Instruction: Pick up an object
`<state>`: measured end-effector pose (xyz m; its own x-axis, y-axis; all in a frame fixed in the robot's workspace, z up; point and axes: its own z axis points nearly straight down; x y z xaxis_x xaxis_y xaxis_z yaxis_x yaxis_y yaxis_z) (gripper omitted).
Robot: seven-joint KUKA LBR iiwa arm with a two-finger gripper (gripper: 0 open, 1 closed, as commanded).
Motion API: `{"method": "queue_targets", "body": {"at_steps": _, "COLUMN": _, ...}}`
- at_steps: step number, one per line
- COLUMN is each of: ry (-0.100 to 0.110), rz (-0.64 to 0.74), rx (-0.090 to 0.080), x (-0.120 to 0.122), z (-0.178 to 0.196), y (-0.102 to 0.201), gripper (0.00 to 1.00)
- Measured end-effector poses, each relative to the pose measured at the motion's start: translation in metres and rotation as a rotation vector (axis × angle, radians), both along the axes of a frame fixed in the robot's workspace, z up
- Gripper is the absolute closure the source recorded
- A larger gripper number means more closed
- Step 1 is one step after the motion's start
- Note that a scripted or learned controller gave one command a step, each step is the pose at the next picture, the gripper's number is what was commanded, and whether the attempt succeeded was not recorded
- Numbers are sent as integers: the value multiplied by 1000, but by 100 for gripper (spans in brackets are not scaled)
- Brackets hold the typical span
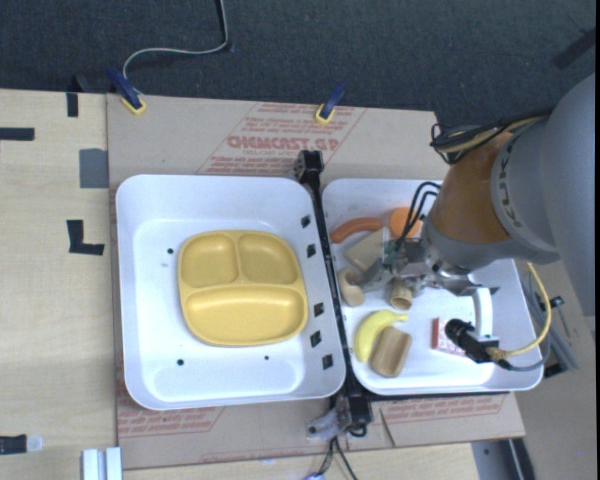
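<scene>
Tool (pixel 404 268) is down inside the right bin (pixel 500 378), low over the clutter; can't tell its state, wrist body hides it. Small tan cylinder (pixel 401 293) sits right under the tool tip, touching or just beside it, contact unclear. Tight crowd around it: beige block (pixel 362 253) just left of the tool, small tan piece (pixel 353 290) below that, orange-red strip (pixel 354 228) up-left against the bin divider, orange ball (pixel 401 220) just above, partly hidden by the arm. Below the tool: yellow banana (pixel 372 332) touching a brown block (pixel 390 352). Right of those, a red-and-white item (pixel 440 334), label too small to read. Black fitting with yellow cable (pixel 472 340) hangs beside it.

Well left of the tool: left bin (pixel 140 368) holding one yellow divided plate (pixel 243 288), three compartments.

Count: two bins, one plate, seven loose objects in the right bin.

Cardboard (pixel 270 138) under the bins on the surface reads "CHEMCAST GP" in red. Two yellow-blue clamps (pixel 130 96) at its far edge.
</scene>
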<state>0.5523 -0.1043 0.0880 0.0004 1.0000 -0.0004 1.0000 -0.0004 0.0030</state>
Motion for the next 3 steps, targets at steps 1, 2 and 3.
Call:
{"method": "queue_targets", "body": {"at_steps": 1, "ry": -2, "rz": 1, "rx": 1, "x": 1, "z": 9, "y": 1, "gripper": 100}}
{"method": "queue_targets", "body": {"at_steps": 2, "ry": -2, "rz": 1, "rx": 1, "x": 1, "z": 9, "y": 1, "gripper": 0}}
{"method": "queue_targets", "body": {"at_steps": 3, "ry": 3, "rz": 1, "rx": 1, "x": 30, "z": -2, "y": 0, "gripper": 0}}
